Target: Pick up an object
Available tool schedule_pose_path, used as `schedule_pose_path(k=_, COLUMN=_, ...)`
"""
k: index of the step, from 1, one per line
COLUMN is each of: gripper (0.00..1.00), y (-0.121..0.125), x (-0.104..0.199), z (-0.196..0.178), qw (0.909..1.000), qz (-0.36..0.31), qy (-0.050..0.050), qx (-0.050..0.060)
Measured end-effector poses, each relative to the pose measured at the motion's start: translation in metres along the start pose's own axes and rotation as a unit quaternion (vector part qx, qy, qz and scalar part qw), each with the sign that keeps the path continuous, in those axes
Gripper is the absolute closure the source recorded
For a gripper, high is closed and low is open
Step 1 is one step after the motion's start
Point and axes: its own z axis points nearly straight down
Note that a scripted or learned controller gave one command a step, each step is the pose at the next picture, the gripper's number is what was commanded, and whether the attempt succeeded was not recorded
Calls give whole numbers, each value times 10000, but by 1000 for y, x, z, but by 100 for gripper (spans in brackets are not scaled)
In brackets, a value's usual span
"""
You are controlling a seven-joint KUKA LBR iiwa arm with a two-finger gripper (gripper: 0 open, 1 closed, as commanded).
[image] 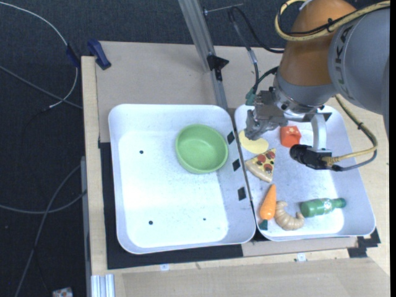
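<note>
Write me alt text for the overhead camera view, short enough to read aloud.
A grey and orange robot arm's end effector hovers over the right bin, just above a yellow slice beside a pizza slice, carrot, croissant, green bottle and red block. The left bin holds a green bowl.

left bin (133, 184): open floor beside green bowl (201, 148); right bin (352, 184): crowded

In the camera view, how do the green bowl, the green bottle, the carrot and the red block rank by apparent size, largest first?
1. green bowl
2. green bottle and carrot, which look too alike to rank
3. red block
</note>
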Motion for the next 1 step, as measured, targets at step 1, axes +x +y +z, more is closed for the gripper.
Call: schedule_pose_path(k=1, gripper=100, y=-13, x=57, z=-11, qw=10000, qz=-1, qy=-7, qx=-1)
